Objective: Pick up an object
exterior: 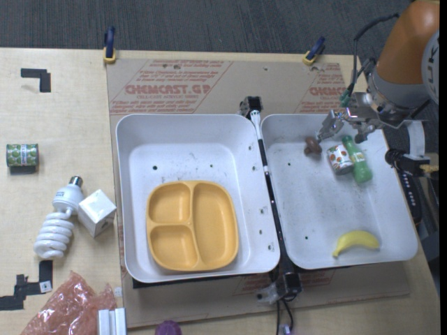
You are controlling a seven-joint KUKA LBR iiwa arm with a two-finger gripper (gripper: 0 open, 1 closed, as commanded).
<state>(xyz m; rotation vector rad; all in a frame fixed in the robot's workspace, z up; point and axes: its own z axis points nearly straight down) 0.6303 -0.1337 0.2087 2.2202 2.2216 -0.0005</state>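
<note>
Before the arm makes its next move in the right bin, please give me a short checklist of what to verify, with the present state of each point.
1. Gripper is over the right bin: ok.
2. Small brown object lies at the fingertips: ok.
3. Object is between the fingers: cannot tell.
4. Small can and green bottle lie apart from the brown object: ok.
5. Banana is far from the gripper: ok.
</note>
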